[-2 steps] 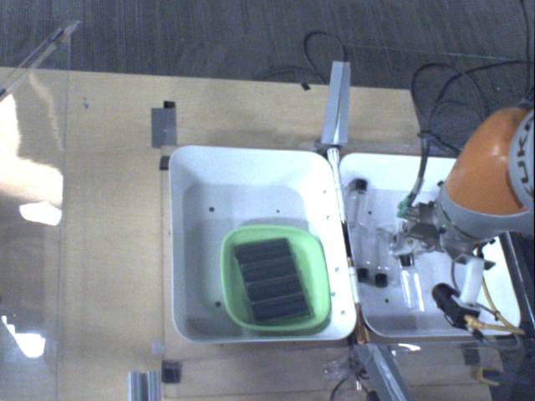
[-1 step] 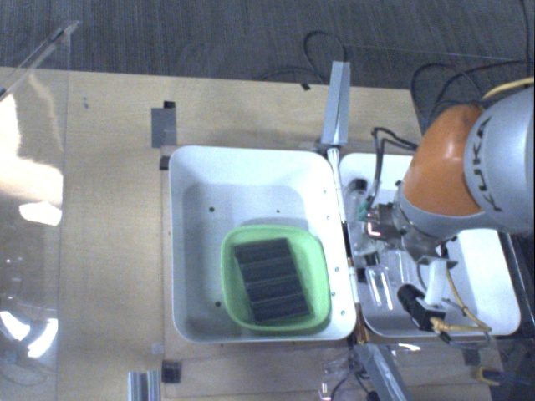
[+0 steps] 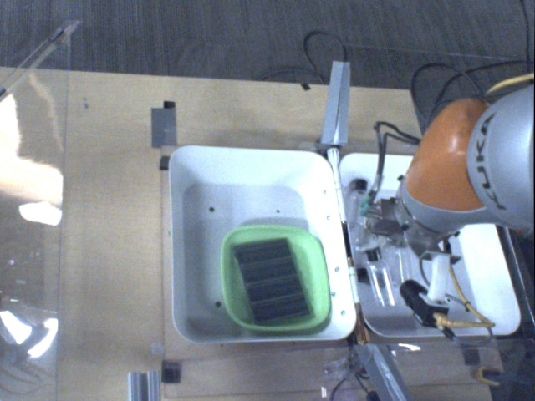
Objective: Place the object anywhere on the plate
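A green square plate (image 3: 234, 303) lies in the front part of the left bin (image 3: 192, 190). On the plate rests a dark grey ridged rectangular object (image 3: 272, 282), lying flat and covering most of its middle. My gripper (image 3: 382, 286) hangs over the left side of the right bin (image 3: 485, 257), just past the wall between the two bins and to the right of the plate. Its two thin metal fingers (image 3: 375, 284) point toward the bin's front and stand slightly apart, with only white bin floor between them. The gripper is well apart from the dark object.
The orange and grey wrist (image 3: 451, 170) covers much of the right bin. A black fitting with a yellow cable (image 3: 426, 303) hangs near the bin's front. A grey metal post (image 3: 336, 103) stands behind the bins, on the wooden bench (image 3: 92, 224).
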### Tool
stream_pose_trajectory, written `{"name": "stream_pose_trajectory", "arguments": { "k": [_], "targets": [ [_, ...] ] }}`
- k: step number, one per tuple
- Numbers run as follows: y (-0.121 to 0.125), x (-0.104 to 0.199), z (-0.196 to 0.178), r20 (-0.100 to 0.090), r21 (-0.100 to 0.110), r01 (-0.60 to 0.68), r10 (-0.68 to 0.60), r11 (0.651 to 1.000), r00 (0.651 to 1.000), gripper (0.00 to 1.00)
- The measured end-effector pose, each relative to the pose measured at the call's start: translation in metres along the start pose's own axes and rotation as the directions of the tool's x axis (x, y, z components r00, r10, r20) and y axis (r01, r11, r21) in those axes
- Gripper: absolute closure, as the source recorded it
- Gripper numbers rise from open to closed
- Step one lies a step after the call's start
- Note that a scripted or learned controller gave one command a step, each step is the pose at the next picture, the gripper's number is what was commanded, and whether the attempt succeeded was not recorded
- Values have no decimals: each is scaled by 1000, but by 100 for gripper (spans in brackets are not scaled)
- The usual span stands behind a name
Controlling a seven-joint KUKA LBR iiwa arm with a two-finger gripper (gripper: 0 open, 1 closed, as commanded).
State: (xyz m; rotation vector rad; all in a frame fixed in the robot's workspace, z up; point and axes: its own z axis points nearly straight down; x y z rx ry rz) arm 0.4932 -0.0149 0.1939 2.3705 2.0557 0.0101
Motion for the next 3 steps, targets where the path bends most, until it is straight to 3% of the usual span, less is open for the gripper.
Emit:
{"name": "stream_pose_trajectory", "arguments": {
  "k": [1, 2, 3],
  "targets": [
    [-7, 22, 9, 0, 1, 251, -251, 968, 968, 100],
    [-17, 82, 9, -1, 2, 358, -358, 934, 934, 100],
    [-17, 82, 9, -1, 2, 357, -357, 934, 934, 0]
  ]
}}
